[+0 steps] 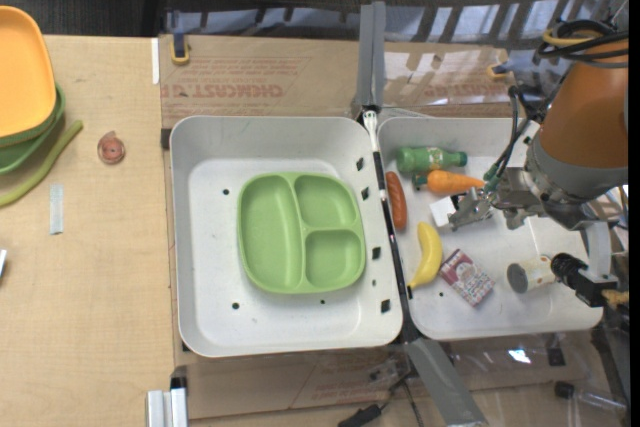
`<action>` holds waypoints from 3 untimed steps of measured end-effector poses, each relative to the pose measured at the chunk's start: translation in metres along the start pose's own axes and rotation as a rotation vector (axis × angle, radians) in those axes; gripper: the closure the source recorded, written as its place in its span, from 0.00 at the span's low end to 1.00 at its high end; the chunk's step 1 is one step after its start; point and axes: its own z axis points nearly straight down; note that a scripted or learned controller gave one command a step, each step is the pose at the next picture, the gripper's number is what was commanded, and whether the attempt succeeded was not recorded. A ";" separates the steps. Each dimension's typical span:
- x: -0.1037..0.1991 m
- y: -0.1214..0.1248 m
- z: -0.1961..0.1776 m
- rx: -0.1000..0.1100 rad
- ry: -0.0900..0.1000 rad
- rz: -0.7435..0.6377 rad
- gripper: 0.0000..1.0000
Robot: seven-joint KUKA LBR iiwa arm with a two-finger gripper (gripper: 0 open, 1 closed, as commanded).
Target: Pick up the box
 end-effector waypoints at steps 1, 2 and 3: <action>-0.008 -0.007 0.101 -0.003 0.000 0.025 0.00; -0.003 -0.036 0.101 -0.001 0.001 0.038 0.00; -0.004 -0.036 0.093 0.000 0.001 0.041 1.00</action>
